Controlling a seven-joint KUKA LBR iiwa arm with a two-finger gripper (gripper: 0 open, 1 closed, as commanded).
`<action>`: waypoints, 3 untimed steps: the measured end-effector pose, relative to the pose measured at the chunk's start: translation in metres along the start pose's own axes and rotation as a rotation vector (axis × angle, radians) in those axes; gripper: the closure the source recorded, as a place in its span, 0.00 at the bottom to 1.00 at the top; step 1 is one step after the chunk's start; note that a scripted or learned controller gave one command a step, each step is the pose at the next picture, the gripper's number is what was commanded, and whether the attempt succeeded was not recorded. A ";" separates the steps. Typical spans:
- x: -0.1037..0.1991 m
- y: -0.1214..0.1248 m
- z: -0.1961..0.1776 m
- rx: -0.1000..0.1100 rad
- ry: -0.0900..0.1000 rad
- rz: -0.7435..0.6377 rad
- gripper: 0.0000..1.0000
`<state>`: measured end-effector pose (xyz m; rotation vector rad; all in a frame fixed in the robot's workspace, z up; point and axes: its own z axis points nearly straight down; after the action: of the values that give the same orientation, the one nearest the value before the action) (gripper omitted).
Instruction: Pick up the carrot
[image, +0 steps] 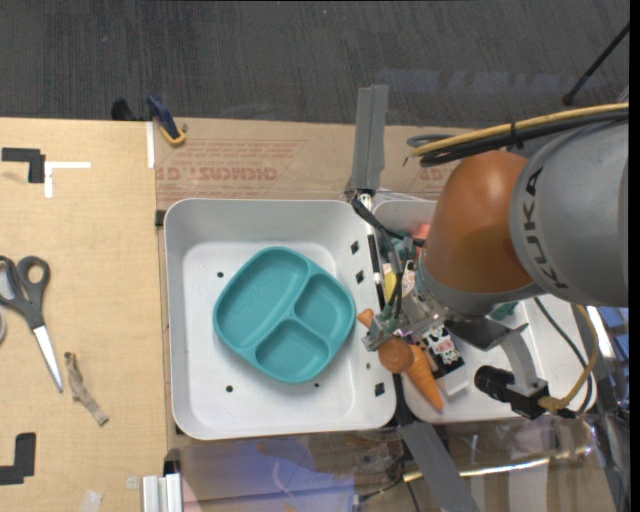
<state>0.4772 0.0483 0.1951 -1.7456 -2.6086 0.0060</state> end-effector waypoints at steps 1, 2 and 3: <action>-0.031 0.004 -0.117 -0.003 -0.002 0.067 1.00; -0.007 0.021 -0.025 0.000 0.000 0.192 1.00; 0.044 0.018 -0.014 0.000 0.000 -0.187 1.00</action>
<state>0.4775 0.0956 0.2095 -1.4946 -2.7601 0.0052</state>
